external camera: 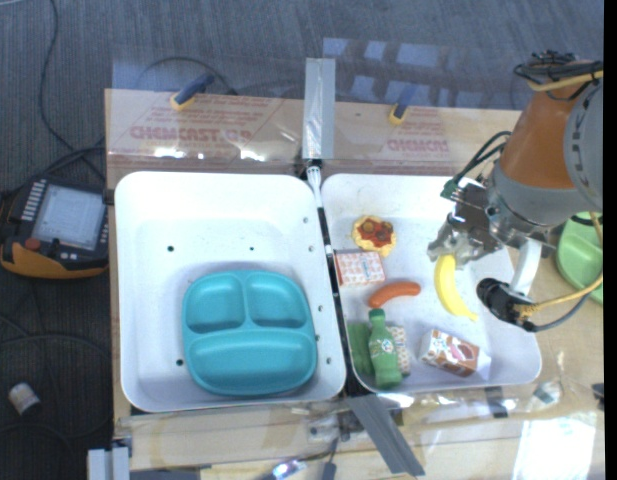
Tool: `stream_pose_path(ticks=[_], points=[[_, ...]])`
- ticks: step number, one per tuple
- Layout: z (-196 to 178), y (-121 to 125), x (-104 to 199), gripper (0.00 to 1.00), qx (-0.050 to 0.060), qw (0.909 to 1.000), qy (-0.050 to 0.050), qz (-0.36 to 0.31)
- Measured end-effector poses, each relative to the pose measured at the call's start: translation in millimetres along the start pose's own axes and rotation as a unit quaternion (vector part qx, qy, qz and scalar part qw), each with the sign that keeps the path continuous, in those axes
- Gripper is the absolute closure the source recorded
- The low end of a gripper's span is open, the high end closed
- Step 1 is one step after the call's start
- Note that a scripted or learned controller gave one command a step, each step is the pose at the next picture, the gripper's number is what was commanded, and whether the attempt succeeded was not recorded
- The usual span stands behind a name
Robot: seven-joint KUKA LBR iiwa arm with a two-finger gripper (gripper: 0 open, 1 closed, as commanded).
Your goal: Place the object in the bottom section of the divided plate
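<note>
A teal divided plate (250, 330) lies in the left bin (158, 218), its large bottom section toward the front edge. In the right bin (408, 193) lie a small pizza toy (374, 233), a patterned pink box (358, 268), a red sausage (393, 293), a yellow banana (450, 290), a green bottle (384, 348) and a red-and-white carton (452, 353). My gripper (458, 243) hangs over the right bin's right side, just above the banana's upper end. The arm's grey body and orange band (548, 138) rise behind it.
A green object (580, 250) sits outside the right bin at the far right. Black cables (518, 308) loop near the gripper. An orange-edged handheld device (56, 226) lies on the floor to the left. A metal divider (319, 118) stands between the bins at the back.
</note>
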State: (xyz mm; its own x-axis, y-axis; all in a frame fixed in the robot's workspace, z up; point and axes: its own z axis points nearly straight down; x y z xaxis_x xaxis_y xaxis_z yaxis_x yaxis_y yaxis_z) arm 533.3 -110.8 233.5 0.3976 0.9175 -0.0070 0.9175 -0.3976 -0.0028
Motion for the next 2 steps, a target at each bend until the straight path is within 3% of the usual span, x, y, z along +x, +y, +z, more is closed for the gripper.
stream_pose_path(ticks=[1, 2], points=[[39.6, -30.9, 68.7, 1.00, 0.001, 0.9988, 0.002, -0.049], [50.8, -32.7, 63.4, 1.00, 0.001, 0.9977, 0.000, -0.067]])
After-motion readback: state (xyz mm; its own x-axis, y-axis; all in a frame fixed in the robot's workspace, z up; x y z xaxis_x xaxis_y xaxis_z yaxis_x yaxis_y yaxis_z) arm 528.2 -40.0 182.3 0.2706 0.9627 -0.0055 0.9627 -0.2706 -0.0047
